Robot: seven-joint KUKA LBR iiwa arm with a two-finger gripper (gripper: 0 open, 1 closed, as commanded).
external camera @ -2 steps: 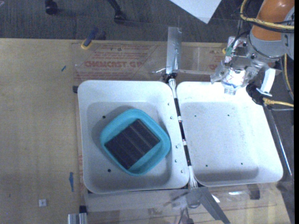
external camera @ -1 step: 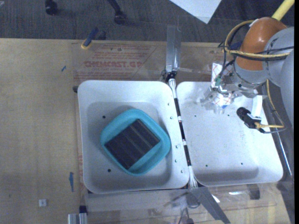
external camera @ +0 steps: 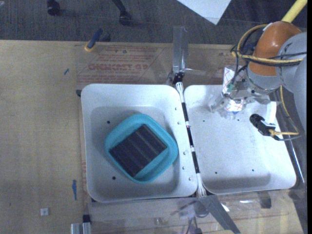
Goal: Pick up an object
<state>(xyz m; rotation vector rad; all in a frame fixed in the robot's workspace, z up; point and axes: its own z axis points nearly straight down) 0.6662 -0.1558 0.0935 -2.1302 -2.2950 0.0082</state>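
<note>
The grey arm with the orange band [external camera: 273,40] reaches in over the far right corner of the right-hand shallow white bin [external camera: 243,174], and its gripper [external camera: 233,101] hangs low over that bin's far edge, near the middle of it. Something pale and glinting sits directly under the tool there, but it is too blurred to tell whether it is a separate object or part of the gripper. Whether the fingers are open or closed cannot be told either.

The one clear object is a teal, rounded-square plastic dish with a dark ribbed slab lying in it [external camera: 141,147]. It rests in the left-hand shallow white bin [external camera: 97,101], a little toward that bin's near edge and roughly centred between its left and right walls. It is turned so its corners point toward the bin's sides; the ribs of the dark slab run from near-left to far-right.

From the gripper, the dish lies across the divider between the two bins, to the left and toward the near edge, well apart from the tool. Judging from this, picking it up would call for a traverse over the divider before any descent, and the rim of the dish looks the likeliest place to pinch.
</note>
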